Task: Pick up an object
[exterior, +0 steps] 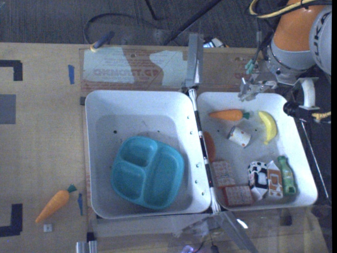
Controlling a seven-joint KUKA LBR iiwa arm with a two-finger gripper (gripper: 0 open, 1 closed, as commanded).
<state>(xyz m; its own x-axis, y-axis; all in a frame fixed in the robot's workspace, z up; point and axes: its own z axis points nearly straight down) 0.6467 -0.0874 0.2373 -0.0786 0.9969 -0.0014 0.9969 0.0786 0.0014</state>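
The gripper (251,90) hangs over the right bin's (308,157) far rim, beyond the carrot (226,115); whether it is apart or together, I cannot tell.

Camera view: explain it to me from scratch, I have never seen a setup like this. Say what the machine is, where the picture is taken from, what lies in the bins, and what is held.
The picture comes from one fixed camera above the bench, looking down at a slant. The grey and orange machine at the upper right is a robot arm; at its end sits a two-finger gripper, hovering over the far edge of the right bin. Its job is to pick something up, and nothing shows between its fingers.

The left bin holds a blue divided plate. The right bin holds a toy carrot, a banana, a small white cup on its side, a green bottle, a black-and-white carton, and two waffle-like squares. A second toy carrot lies on the bench outside the bins, at the lower left.
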